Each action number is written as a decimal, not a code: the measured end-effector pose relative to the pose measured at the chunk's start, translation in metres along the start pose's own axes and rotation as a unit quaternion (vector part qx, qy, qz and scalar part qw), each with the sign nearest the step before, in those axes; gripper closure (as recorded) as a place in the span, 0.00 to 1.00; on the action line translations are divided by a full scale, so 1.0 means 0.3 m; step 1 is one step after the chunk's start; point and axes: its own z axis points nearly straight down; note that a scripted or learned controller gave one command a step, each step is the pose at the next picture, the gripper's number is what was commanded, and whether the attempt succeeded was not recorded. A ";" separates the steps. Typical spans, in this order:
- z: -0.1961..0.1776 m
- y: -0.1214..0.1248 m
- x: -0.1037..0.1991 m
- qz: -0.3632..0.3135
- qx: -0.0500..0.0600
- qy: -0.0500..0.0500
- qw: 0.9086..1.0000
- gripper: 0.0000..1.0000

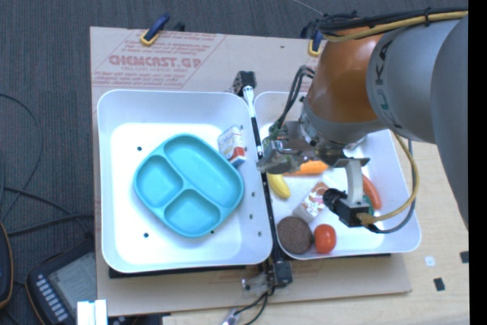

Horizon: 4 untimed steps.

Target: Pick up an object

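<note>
My gripper hangs low over the left part of the right bin, just under the orange wrist band. An orange carrot lies right beside it. A yellow banana-shaped piece sits just below it. Further toward the front lie a small printed wrapper, a brown round cookie and a red tomato. An orange-red piece rests at the right, partly behind a black fitting and cable. The arm hides the back of this bin.
The left bin holds a blue divided plate and a small red-and-white can by the dividing wall. A black clamp sits at the back between the bins. Cables trail over the floor around the board.
</note>
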 end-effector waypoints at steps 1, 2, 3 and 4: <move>-0.032 0.001 -0.001 0.000 0.000 0.000 1.000 1.00; -0.063 0.003 -0.001 0.000 0.000 0.000 1.000 1.00; 0.078 0.481 0.227 0.000 0.000 0.000 1.000 1.00; -0.016 0.109 0.122 0.001 0.000 -0.001 1.000 1.00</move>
